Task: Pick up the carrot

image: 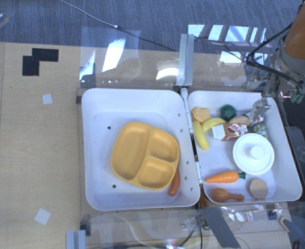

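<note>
Nearest the lens, in the right bin (pixel 292 188): drumstick (pixel 226 194), then carrot (pixel 223 178) lying flat just below white lid (pixel 253 153). Well apart, near bin's far right corner: hand (pixel 260 109), grip state impossible to tell. In left bin (pixel 98 139): yellow divided plate (pixel 144 155).

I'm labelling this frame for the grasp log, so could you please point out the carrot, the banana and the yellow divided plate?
carrot (pixel 222 178), camera view, middle of its orange body.
banana (pixel 200 136), camera view, middle of its curve.
yellow divided plate (pixel 130 145), camera view, floor of its large compartment.
</note>
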Robot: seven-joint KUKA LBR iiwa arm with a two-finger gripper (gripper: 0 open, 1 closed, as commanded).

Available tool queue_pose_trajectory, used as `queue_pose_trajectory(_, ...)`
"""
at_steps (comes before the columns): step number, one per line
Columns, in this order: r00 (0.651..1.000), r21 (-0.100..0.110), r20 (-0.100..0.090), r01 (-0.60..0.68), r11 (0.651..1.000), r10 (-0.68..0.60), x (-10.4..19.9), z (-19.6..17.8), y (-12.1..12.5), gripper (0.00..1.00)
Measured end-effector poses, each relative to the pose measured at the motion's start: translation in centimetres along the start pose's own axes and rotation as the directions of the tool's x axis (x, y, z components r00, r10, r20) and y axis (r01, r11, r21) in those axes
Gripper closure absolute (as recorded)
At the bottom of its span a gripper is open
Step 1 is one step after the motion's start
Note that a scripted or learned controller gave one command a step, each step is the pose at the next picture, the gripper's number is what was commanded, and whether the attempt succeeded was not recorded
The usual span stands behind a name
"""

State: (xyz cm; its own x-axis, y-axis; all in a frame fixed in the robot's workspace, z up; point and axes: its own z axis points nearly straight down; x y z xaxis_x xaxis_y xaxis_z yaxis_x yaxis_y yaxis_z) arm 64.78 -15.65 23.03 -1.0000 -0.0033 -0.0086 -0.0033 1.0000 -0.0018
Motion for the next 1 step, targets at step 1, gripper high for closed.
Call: queue_pose_trajectory(1,0.997,-0.003,-0.007,-0.072,0.997,0.072,8.31,8.75,1.78,0.00)
